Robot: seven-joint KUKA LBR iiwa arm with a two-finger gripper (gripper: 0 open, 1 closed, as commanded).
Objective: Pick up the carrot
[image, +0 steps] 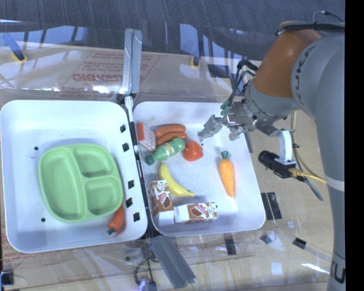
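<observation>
The carrot (pixel 227 173), orange with a small green top, lies lengthwise in the right bin (pixel 250 214) near its right wall. My gripper (pixel 222 129) hangs over the bin's upper right part, above and slightly left of the carrot's green end and apart from it. Its fingers (pixel 208 129) are spread open with nothing between them. A second, smaller orange carrot-like piece (pixel 116 220) lies in the left bin beside the green plate.
Left of the carrot lie a red tomato (pixel 193 152), sausages (pixel 170 131), a green bottle-shaped toy (pixel 167 151), a banana (pixel 173 183) and two small cartons (pixel 195 212). A green divided plate (pixel 80 180) sits in the left bin (pixel 18 120).
</observation>
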